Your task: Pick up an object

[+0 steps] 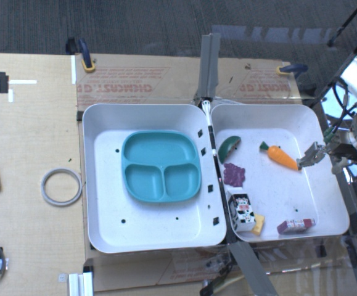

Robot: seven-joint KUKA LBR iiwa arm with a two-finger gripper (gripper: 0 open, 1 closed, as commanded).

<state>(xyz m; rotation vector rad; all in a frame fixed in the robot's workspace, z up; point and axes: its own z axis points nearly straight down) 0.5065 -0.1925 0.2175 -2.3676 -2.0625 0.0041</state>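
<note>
Toy carrot (281, 156) in the right bin (270, 117), upper-right part of its floor, lying flat and apart from the other pieces. Long axis slanted, green stub toward the upper left, orange body tapering down to the lower right. Gripper (305, 160) reaching in over the bin's right wall, tip just beside the carrot's tapered end, perhaps touching it; nothing seen clamped in it, and whether spread or pressed together, cannot tell from this slant. So, judged from here: carrot lying to the left and slightly up from the tip, almost end-on to the approach, calling for a short shift leftward over the thicker middle and a turn across the long axis rather than along it. Carrot smooth, rounded, probably hard plastic and apt to roll or squirt out of a pinch at the narrow end. Elsewhere in the same bin: a curved green piece (230, 145), a knobbly purple cluster (234, 175), a small cow-patterned carton (242, 209) with a yellow wedge (258, 225) against it, and a dark red packet (296, 226) by the near wall. In the left bin (98, 165), a glossy teal divided plate (163, 165). On the pale wooden table (30, 140), a ring of tape (61, 186).
</note>
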